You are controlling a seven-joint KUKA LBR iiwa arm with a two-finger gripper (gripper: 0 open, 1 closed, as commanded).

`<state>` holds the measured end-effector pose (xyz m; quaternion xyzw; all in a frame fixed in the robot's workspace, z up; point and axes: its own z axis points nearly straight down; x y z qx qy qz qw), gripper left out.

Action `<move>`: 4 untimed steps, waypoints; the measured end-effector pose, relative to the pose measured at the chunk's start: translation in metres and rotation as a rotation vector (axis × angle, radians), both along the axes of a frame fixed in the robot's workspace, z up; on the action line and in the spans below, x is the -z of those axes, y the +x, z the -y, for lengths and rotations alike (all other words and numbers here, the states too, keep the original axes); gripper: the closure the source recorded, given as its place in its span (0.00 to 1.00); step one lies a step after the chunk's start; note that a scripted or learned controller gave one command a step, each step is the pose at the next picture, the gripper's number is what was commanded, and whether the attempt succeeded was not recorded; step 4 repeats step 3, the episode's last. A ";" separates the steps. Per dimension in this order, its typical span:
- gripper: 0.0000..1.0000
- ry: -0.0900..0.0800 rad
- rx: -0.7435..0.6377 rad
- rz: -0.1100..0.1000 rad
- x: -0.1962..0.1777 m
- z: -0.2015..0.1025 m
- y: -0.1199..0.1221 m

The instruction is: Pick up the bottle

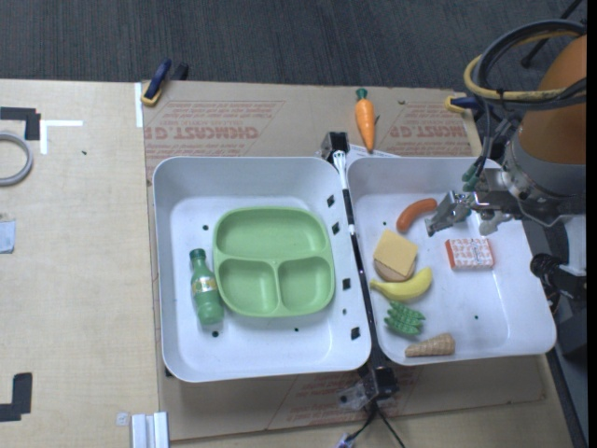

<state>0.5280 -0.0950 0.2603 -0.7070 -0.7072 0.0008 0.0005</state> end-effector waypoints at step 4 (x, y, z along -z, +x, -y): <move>1.00 -0.001 0.289 0.000 0.064 -0.181 -0.042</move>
